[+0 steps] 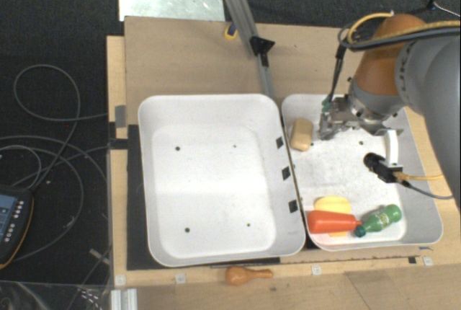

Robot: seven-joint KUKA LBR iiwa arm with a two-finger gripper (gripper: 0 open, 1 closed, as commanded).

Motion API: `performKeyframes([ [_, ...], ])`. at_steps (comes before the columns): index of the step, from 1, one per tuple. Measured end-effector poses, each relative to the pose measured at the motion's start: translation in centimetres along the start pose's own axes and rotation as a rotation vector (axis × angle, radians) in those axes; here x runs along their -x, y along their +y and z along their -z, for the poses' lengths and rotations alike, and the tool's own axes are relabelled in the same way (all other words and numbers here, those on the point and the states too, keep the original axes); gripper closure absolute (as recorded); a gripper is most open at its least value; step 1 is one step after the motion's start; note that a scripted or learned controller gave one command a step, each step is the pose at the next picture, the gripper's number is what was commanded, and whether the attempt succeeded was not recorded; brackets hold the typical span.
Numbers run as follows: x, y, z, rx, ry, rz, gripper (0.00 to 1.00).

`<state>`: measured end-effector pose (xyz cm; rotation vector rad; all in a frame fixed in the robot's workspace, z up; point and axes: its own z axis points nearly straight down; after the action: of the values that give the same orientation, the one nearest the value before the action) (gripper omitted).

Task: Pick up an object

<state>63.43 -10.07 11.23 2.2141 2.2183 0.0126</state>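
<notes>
Overhead, the grey arm's tool (328, 121) hangs low over the far end of the right white bin (425, 226), just beside a tan rounded block (301, 134) lying against that bin's left wall. An orange carrot-shaped toy (330, 223), a yellow piece (333, 204) and a green plastic bottle (378, 220) crowd the near edge. The left white bin (216, 108) sits alongside. A tan pear-shaped object (247, 274) rests on the surface's near edge. Whether the tool is clenched or released cannot be told.
</notes>
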Motion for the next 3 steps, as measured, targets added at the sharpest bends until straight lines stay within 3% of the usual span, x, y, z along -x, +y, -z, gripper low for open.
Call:
performKeyframes([
  [2, -0.3, 1.4, 10.0, -0.004, -0.001, 0.005, 1.00],
  [3, -4.1, -0.5, 10.6, -0.010, 0.001, 0.007, 1.00],
])
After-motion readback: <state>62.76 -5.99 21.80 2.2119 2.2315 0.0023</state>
